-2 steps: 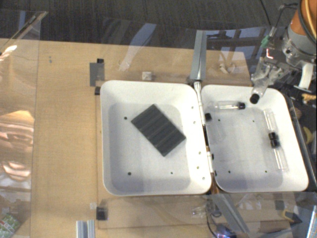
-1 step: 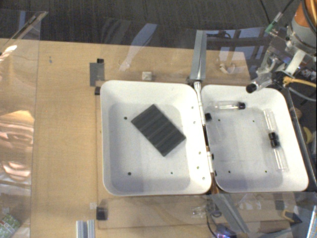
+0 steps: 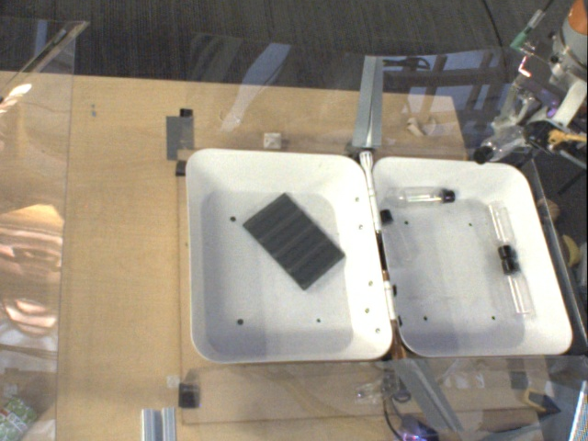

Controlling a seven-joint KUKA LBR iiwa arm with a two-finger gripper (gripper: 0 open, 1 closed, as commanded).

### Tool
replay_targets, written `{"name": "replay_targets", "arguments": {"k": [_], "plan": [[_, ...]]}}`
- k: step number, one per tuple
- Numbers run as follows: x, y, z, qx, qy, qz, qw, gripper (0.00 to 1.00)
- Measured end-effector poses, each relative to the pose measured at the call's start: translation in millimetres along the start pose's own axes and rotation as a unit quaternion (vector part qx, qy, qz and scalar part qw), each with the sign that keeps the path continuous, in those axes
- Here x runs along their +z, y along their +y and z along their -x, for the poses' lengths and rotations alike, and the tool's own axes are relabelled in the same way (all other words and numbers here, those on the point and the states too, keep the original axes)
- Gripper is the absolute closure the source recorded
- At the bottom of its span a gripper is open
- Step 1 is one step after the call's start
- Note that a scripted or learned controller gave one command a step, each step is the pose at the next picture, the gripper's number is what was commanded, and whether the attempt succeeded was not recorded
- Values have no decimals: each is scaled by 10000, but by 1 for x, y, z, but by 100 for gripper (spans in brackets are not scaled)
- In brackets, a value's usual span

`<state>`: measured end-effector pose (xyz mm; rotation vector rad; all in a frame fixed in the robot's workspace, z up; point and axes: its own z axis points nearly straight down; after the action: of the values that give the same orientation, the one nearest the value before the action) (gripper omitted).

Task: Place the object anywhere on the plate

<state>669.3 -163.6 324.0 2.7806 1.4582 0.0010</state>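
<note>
Your end effector [image 3: 537, 108] sits at top right, above right bin's [image 3: 551, 338] far corner; grip state: cannot tell. Tube [image 3: 427, 195] lies at its 8 o'clock, long axis 3-to-9. Plate [image 3: 294, 241] farther on, in left bin [image 3: 207, 338].

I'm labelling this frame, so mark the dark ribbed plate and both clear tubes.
dark ribbed plate [image 3: 294, 241], camera view, middle of its top face.
clear tube by the far wall [image 3: 424, 195], camera view, mid-body.
clear tube along the right wall [image 3: 510, 257], camera view, at its black band.

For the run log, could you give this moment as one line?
gripper: top right, outside bins | plate: left bin | tubes: right bin | placed: no
</note>
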Motion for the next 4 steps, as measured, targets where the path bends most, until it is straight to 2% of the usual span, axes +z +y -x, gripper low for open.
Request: {"name": "replay_targets", "arguments": {"k": [1, 2, 3, 4], "plan": [[2, 4, 5, -100, 0, 2, 10000, 100], [87, 14, 21, -133, -1, -11, 9999, 100], [60, 18, 25, -416, 3, 5, 9991, 100], [43, 16, 22, 118, 5, 2, 9999, 100]]}}
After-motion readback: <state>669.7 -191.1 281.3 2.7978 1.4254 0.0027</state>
